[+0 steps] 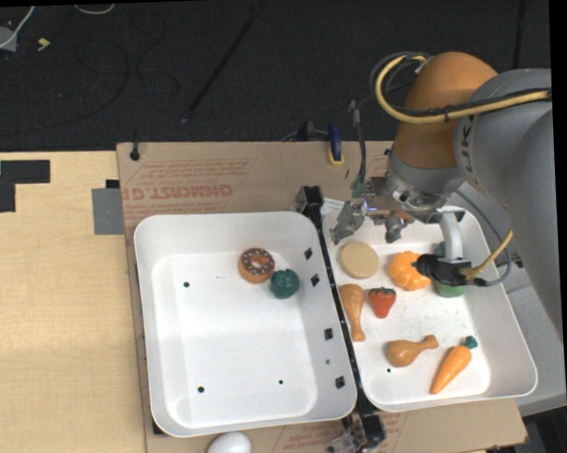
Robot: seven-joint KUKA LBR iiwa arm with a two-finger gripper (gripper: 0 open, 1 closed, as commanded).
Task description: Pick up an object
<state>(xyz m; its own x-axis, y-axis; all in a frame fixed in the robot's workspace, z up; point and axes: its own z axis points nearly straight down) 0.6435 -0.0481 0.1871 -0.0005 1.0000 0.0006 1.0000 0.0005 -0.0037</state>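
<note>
The tool [369, 219] hangs with fingers spread wide and nothing between them, just above the tan disc [359, 260] in the right bin [514, 352]

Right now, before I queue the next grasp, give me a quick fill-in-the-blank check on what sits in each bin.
1. The donut lies in the ____ bin as the camera sees it.
2. Touching the donut on its lower right is a ____ ball.
3. The carrot lies in the right bin near its ____ corner.
4. Outside the bins, by the left bin's lower edge, rests a white ____.

Missing words: left; green; lower right; egg
</note>
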